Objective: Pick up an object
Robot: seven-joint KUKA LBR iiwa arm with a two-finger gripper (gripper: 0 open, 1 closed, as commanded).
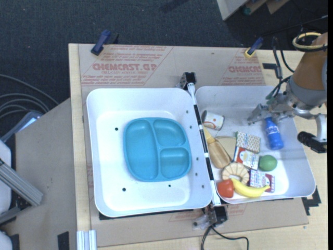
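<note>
Camera view, looking down at a slant on a counter (pixel 156 61) carrying two shallow white bins side by side. The left bin (pixel 104 108) holds a blue divided tray (pixel 157 149) and nothing else.

The right bin (pixel 296 176) holds a loose group of objects: a small white cup (pixel 213 121) near the bins' shared edge, a bread-like piece (pixel 218 152), small printed packets (pixel 247 142), a green round object (pixel 267 163), a yellow banana (pixel 248 189), a red object (pixel 225 188) and a blue bottle (pixel 272 133).

The arm reaches in from the right, and its end effector (pixel 270 113) sits low over the far part of the right bin, just above the blue bottle's upper end. Whether it is open or closed cannot be told. The bottle lies on the bin floor.

Judged from this, nothing has been picked up yet; closing on an object and lifting it are still to do.
</note>
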